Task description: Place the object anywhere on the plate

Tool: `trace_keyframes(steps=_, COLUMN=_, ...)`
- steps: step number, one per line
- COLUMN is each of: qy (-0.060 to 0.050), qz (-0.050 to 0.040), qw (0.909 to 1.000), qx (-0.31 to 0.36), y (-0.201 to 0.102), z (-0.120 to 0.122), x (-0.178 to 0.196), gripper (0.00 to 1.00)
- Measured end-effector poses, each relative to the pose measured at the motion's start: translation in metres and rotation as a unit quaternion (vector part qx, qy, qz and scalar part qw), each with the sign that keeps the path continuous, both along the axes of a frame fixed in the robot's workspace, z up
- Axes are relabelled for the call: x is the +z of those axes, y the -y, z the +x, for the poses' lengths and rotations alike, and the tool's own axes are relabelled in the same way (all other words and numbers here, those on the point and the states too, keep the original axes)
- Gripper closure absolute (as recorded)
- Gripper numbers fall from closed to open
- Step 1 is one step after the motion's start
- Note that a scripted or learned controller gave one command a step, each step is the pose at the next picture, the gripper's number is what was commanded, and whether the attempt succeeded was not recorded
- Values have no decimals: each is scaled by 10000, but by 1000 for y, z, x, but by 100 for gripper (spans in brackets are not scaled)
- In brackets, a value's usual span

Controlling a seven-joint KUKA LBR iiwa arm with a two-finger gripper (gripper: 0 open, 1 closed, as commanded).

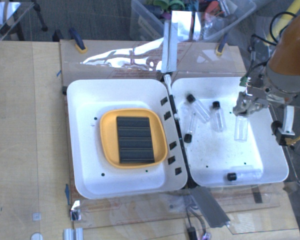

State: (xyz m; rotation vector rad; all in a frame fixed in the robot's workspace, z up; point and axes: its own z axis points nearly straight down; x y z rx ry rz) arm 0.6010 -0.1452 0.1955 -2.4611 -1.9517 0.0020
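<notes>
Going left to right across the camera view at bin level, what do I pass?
Left white bin → yellow plate with the dark ribbed block on it → divider between the bins → right white bin with clear vials → gripper.

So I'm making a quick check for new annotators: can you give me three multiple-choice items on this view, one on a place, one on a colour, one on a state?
1. Where does the plate lie?
A. in the left bin
B. in the right bin
C. on the bare bench

2. What colour is the plate's rim?
A. blue
B. yellow
C. red

3. How do the clear vials with black caps stand to the plate?
A. all on it
B. one on it
C. none on it

Answers: 1 A, it sits in the middle of the left bin. 2 B, a yellow rim surrounds a dark ribbed slab. 3 C, they lie scattered in the right bin, where the gripper hangs.
</notes>
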Motion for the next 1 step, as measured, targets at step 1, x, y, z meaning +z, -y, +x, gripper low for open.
trace_keyframes(steps=1, qy=1, qz=0, qw=10000, qx=0, y=0, z=0, x=0, gripper=0)
